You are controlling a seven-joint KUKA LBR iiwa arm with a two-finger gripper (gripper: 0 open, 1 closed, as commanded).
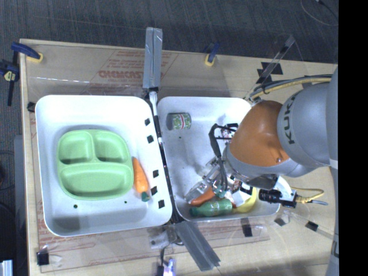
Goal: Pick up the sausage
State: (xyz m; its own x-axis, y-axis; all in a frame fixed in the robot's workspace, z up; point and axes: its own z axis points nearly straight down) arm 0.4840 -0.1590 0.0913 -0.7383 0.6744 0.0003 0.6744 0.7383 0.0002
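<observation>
Nearest me, along the front wall of the right bin [190, 111], I see a crowded little pile: a green bottle-shaped thing [211, 209] lying on its side, a curved yellow banana [249, 202] at its right end, and just behind them a smooth, orange-red sausage [202, 199], short and rounded, resting on the bin floor against the green one. My gripper [214, 183] is down right over that sausage, a tangle of shiny metal. I cannot tell how its tips are set; glare and clutter blur them. The arm's orange band [259, 140] and grey shell [305, 128] cover much of the bin's right half.

Farther back in that bin a small green-labelled can [179, 121] lies on its side, well apart from the pile.

In the left bin [46, 211] sits a matte green divided tray [94, 164], with an orange carrot [140, 177] just beside its right edge.
</observation>
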